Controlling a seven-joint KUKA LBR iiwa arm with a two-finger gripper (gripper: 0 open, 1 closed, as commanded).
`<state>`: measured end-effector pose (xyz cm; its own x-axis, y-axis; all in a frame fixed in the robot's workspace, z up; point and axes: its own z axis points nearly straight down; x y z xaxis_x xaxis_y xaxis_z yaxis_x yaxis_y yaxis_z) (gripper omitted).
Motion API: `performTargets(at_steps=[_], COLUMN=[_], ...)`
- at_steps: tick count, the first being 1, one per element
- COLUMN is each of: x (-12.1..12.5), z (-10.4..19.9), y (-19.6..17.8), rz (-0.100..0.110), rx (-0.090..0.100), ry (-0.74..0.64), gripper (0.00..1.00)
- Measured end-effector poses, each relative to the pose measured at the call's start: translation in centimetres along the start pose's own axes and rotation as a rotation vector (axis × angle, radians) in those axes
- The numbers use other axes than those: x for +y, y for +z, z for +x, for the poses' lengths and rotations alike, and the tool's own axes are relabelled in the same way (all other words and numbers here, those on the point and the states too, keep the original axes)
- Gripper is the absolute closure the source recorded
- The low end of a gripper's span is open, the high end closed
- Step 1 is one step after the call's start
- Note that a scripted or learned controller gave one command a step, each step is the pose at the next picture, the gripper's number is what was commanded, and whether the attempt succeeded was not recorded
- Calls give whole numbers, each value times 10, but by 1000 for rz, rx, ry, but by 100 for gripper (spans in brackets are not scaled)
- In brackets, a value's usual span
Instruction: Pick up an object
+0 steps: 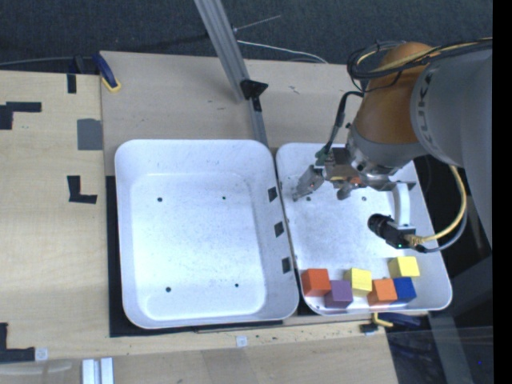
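Two shallow white bins side by side on the bench (184, 94). Left bin (128, 214): bare speckled floor with a few dark dots. Right bin (320, 230): a cluster of small blocks gathered along its near edge, toward the near right corner. From left to right there: an orange block (315, 280) by the near left corner, a purple block (342, 293) just beside it and touching or nearly so, a yellow block (361, 280) slightly behind, a second orange block (384, 291), a blue block (404, 290) pressed against that one, and a second yellow block (407, 266) just behind the blue one. Grey arm (456, 86) with orange band (392, 102) reaching in from the right, over the far part of the right bin. Gripper (306, 186) low near the far left corner of that bin, close to the wall shared with the left bin, well apart from the blocks. Nothing seen between its tips; open or closed, cannot tell from this angle. A slanted metal pole (220, 34) across the far side of the bench.
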<state>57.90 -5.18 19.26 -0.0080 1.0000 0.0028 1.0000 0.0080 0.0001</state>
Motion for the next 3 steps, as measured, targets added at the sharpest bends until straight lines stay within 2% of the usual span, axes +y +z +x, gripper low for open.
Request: performTargets(at_steps=[1,2,3], x=[-1,-1,8], z=[-4,-4,92], y=[-9,-8,2], rz=[2,3,3], rx=[-2,-2,0], ry=[5,5,-2], gripper=[100,0,0])
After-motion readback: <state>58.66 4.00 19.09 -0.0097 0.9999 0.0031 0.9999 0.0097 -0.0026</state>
